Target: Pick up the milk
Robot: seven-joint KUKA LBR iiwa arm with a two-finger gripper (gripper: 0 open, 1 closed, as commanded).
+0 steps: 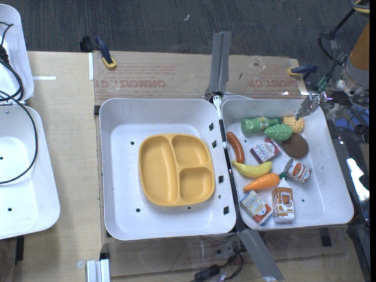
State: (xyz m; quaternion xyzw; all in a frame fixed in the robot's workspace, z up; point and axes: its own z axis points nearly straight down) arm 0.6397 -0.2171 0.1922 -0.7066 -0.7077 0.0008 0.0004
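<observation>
Two white bins side by side on the counter (64, 69). In the left bin (117, 157), a yellow divided plate (176, 169) lying flat near the middle. In the right bin (335, 181), a heap of toy food: green bottle (258, 124) and corn cob (293, 123) along the far side, a green bumpy vegetable (278, 132) just in front of them, a brown potato-like lump (296, 146) to its right. Red sausage (236, 147) beside the left wall, banana (253, 169) below it, carrot (262, 182) touching the banana's underside. Small dark-red packet (265, 150) in the middle, a tipped can (298, 171) toward the right.

Milk (284, 204): white carton with orange print, lying near the front edge of the right bin, just beside a smaller snack box (255, 207) on its left, below the carrot.

Pincer (307, 106) at the far right corner of the right bin, over the rim, close to the corn cob, well apart from the milk. Too small and dark to tell how far open; nothing seen held in it.
</observation>
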